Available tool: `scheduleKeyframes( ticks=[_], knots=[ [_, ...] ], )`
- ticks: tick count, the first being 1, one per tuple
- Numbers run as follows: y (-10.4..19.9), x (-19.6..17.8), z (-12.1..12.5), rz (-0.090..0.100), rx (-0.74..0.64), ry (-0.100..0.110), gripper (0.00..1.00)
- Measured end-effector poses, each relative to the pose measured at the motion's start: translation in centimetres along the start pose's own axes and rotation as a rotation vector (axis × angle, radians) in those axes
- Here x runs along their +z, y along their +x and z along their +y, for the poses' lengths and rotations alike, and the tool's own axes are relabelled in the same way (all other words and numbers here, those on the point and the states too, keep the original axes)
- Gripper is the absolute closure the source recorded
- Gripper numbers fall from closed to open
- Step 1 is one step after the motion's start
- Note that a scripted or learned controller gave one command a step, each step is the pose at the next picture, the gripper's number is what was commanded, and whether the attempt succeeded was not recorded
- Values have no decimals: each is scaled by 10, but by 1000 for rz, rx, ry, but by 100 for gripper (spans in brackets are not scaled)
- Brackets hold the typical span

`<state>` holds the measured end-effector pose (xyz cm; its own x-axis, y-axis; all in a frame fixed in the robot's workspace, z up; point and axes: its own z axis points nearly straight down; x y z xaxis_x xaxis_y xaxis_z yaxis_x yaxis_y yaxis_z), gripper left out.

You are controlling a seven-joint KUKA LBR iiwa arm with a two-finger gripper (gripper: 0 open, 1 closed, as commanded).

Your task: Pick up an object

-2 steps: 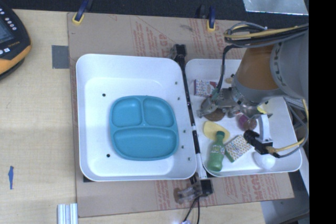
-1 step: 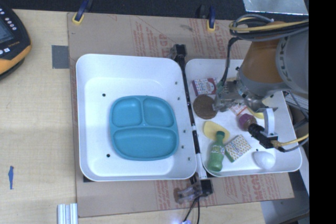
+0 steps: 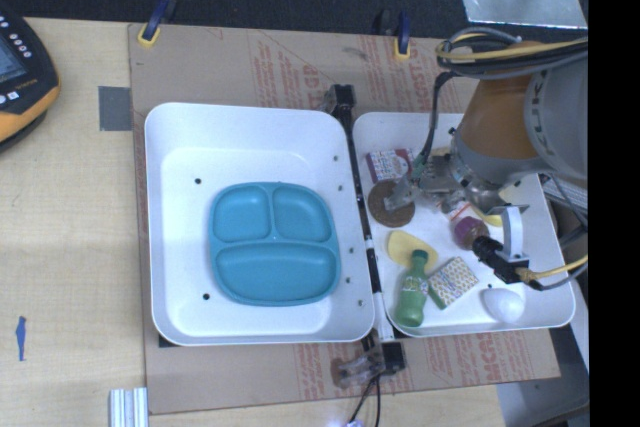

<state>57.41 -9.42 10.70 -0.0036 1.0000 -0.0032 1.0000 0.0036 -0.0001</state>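
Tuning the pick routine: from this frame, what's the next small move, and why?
Probably a short descent onto the brown disc, then close. The end effector sits low in the right bin right beside that disc, and nothing is seen between its fingers. The green bottle and yellow piece lie farther toward the near wall, so the disc looks like the closest target.

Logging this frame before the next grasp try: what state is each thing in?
Blue divided plate: flat in left bin, compartments bare.
Green bottle: lying down, right bin.
Brown disc: flat.
Gripper: low over right bin, beside the disc.
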Motion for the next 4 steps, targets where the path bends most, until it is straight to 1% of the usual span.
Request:
scheduleKeyframes(
  ticks=[1,2,3,4],
  knots=[
    [13,-91,87,1,-4,-11,0],
    [-24,1,55,2,0,-5,0],
    [2,-1,-1,4,1,9,0],
    [37,-92,88,2,-7,-12,0]
  ],
)
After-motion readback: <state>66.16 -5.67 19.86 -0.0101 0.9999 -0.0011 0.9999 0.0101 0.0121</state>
